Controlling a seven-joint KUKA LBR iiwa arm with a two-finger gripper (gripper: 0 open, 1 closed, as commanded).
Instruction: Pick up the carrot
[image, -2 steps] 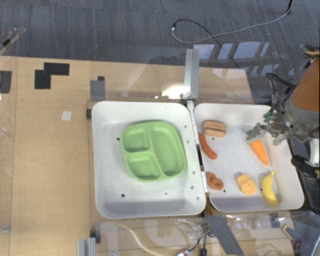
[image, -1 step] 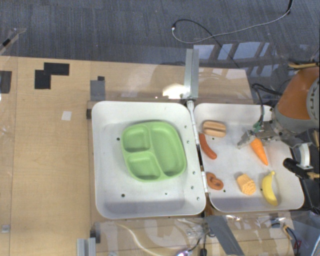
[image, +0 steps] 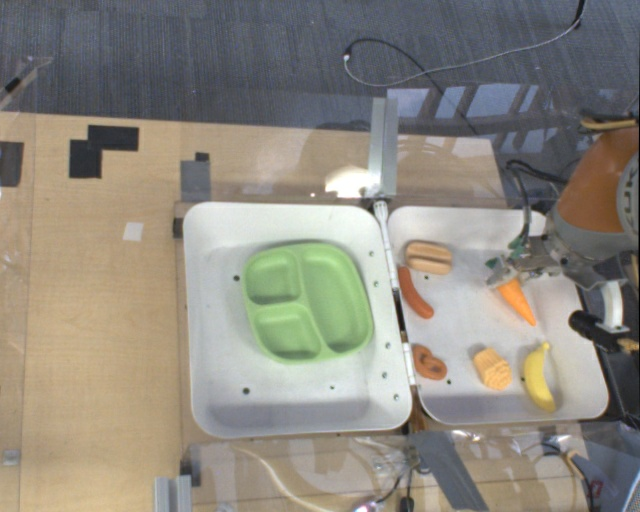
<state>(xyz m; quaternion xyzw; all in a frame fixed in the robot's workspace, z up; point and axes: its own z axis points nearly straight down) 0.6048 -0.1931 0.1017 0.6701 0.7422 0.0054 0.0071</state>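
Broadly, two shallow white plastic bins sit side by side; the left bin (image: 215, 400) holds a glossy green divided plate (image: 303, 301). Over the right bin (image: 590, 400), the arm's gripper (image: 520, 262) touches the carrot's leafy end; its opening cannot be told. The carrot (image: 518, 300), a smooth orange cone, lies slantwise, tip pointing near-right, with a yellow banana (image: 539, 377) nearer.

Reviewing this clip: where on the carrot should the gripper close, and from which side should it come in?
Probably from above, across the thick upper half of the carrot. It lies flat in the right bin, slanted, tapering toward the banana; the narrow tip gives less hold. The gripper is at its green-topped end, so closing crosswise to the long axis seems best.
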